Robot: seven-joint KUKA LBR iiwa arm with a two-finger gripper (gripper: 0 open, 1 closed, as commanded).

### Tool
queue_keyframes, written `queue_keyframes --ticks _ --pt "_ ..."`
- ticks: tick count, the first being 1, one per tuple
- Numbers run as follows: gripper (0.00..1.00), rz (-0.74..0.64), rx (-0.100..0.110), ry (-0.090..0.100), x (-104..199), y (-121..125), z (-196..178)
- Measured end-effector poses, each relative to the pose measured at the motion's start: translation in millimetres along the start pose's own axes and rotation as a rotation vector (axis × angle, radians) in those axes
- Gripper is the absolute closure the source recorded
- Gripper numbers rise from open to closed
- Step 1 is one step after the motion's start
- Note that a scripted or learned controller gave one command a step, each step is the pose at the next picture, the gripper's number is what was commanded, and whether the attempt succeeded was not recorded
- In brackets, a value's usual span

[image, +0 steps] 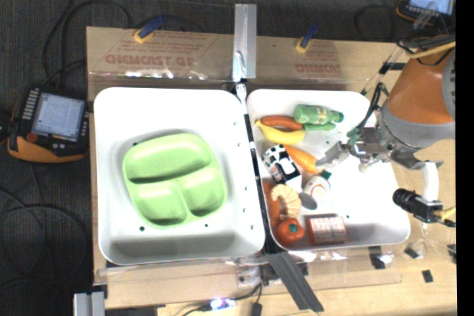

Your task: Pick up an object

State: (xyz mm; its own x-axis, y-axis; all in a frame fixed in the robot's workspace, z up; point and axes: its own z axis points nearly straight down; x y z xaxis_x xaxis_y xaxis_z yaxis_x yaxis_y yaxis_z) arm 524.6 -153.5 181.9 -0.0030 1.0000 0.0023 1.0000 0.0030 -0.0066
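The right bin (370, 214) holds several toy items along its left side. A green bottle (317, 115) lies at the top, with a yellow banana (280, 133) and an orange-red piece (280, 121) beside it. Below them are an orange carrot (302, 158), a black-and-white object (280, 161), a small white bottle (317, 187), a tan pastry (284, 197), a red tomato (290, 230) and a brown box (326, 229). My gripper (346, 149) hangs over the bin's right-centre, just right of the carrot and apart from the green bottle. Nothing shows in its grasp.
The left bin (111, 159) holds a green divided tray (174, 177). The arm's orange band (418, 92) sits over the right bin's far right rim. A metal bar (244, 41) stands at the back between the bins. Handheld controllers lie at the far left (48, 122) and top right (428, 2).
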Motion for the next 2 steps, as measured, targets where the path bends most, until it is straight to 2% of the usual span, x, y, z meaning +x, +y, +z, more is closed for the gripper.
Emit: queue_keyframes --ticks 1,2 --pt "0.0 -0.197 -0.03 -0.008 20 15 62" --pt "0.0 -0.371 -0.044 -0.017 22 72 72"
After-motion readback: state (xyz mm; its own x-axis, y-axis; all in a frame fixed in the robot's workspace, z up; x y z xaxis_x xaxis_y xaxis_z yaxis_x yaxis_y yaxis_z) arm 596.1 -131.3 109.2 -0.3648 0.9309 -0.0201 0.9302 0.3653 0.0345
